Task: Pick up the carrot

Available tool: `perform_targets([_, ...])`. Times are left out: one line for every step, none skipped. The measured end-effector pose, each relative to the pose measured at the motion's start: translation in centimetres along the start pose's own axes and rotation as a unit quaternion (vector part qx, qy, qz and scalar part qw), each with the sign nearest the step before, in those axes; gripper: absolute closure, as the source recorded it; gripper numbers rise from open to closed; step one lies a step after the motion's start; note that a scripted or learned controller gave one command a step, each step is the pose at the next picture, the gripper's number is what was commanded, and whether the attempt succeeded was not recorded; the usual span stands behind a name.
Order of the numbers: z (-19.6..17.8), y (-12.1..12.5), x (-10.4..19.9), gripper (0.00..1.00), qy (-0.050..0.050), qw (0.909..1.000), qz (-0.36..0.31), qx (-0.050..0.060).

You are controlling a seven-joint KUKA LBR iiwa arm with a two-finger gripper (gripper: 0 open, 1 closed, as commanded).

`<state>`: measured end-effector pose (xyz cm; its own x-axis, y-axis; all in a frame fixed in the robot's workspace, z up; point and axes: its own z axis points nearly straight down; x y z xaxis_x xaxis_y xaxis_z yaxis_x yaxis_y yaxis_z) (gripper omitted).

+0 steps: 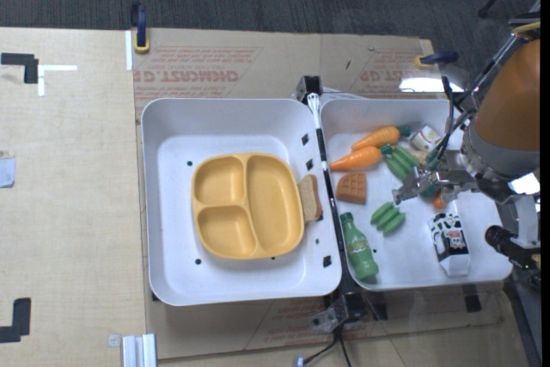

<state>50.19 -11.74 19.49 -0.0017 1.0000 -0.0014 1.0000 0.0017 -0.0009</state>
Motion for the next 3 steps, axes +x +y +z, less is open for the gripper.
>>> perform_targets([0.4,5.3,4.1,0.0,0.0,0.9999,0.012,0.0])
perform_targets([8.8,9.8,1.2,0.0,0.0,0.9984,0.057,-0.003])
perform_targets([10.1,15.8,2.5,0.0,0.0,0.9654,0.261,0.0])
